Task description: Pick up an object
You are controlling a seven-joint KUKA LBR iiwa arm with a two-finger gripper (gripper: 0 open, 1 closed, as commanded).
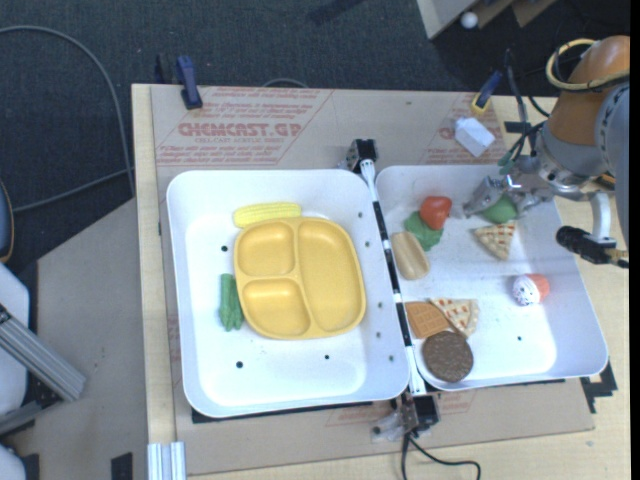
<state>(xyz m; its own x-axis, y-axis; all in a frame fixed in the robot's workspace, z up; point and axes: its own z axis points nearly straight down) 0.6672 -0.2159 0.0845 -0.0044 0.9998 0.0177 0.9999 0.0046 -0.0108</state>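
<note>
I see the gripper [497, 200] low over the far side of the right bin [580, 343], touching a green piece [503, 209]. Whether the jaws are wide or narrow, I cannot tell. Pizza slice [496, 238] lies just beside; tomato [435, 209] sits near.

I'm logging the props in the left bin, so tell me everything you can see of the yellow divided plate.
The yellow plate looks like smooth moulded plastic, a rounded rectangle with three compartments: two smaller ones on the left, one long one on the right. All three look empty. It lies flat, right side up, slightly turned, near the middle of the left bin. A corn cob lies along its top edge and a green pea pod along its left edge; whether they touch it is unclear.
</note>
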